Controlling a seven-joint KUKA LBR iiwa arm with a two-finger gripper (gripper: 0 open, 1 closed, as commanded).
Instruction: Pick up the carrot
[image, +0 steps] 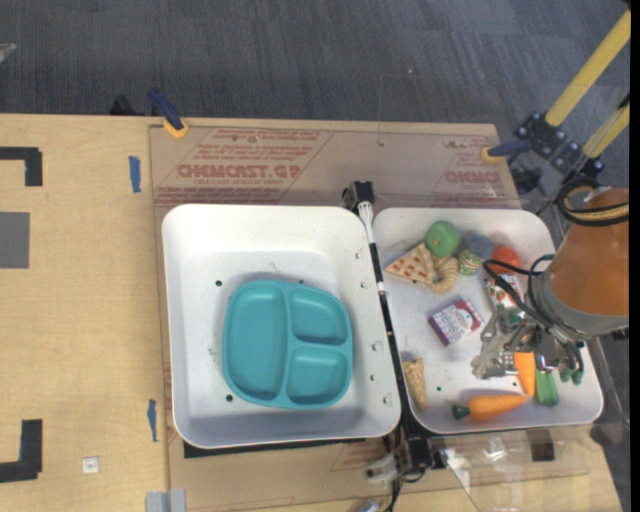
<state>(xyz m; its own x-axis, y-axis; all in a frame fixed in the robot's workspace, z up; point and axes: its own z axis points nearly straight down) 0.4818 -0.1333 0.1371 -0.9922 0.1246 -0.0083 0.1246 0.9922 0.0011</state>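
The carrot (492, 405) lies flat on its side at 6 o'clock in the right bin (585, 410) - smooth orange plastic, long and pointed, with a green tip. The gripper (502, 348) hangs just above it, toward 4 o'clock, likely there to come down on it. It is a tangle of shiny metal and wires, so I cannot tell if it is spread or closed. Farther off, at 12 o'clock, sits a round green ball (442, 238) - bumpy toys are crowded around it.

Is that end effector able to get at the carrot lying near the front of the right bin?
Probably yes. The end effector hangs just above the carrot in the right bin, and nothing lies on top of the carrot.
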